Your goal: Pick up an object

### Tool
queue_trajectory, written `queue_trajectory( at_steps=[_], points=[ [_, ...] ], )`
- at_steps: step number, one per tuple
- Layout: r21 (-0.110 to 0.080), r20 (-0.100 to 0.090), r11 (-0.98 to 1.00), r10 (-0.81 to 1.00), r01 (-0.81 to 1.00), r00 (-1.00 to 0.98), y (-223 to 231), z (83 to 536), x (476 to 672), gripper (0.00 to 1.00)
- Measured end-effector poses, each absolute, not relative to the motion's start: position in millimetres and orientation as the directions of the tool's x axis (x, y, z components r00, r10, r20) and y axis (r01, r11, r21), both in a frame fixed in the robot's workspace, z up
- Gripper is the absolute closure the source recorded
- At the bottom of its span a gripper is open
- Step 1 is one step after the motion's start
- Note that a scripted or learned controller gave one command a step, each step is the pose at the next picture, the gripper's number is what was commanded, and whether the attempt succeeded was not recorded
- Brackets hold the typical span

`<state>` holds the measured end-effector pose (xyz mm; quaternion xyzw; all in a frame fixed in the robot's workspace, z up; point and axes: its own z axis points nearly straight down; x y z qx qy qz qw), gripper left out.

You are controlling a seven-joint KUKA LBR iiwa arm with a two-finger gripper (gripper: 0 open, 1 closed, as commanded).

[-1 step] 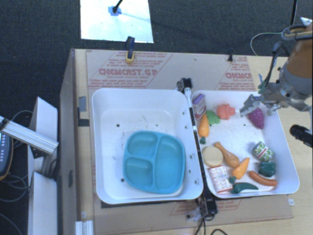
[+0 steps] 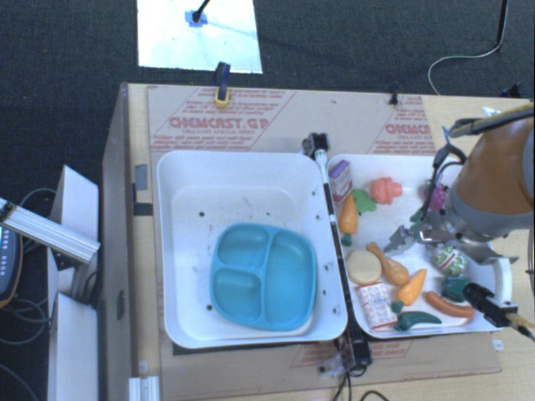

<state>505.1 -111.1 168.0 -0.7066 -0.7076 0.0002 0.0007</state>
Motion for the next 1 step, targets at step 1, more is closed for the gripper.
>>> queue_trajectory(
  at_steps=[1],
  points=[
    [0.004, -0.002, 0.0, 1.0, 1.0, 0.0, -132.2, 84.5, 487.2, 0.0]
  ],
)
